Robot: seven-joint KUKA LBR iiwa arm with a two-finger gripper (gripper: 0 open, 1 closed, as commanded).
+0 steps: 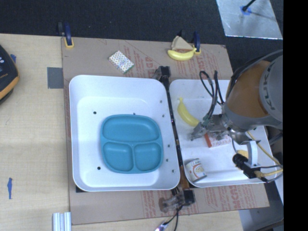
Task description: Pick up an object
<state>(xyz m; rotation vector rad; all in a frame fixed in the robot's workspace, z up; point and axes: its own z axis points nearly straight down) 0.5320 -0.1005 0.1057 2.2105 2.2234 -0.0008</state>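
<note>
Banana (pixel 186 113) lies in the right bin (pixel 192 88) near its left wall, just beside my jaws (pixel 198 131), which hang low over the bin floor; their spread cannot be told. A small can (pixel 196 169) sits at the bin's near-left corner, a red-and-white packet (pixel 216 140) beside my wrist.

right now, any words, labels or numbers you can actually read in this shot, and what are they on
None can be read.
Cardboard sheet under the bins: faint red print, too blurred.
Small can in the right bin: a label, too small.
Red and white packet by the gripper: print too blurred.
Patterned packet on the cardboard: a pattern, no legible text.
</note>
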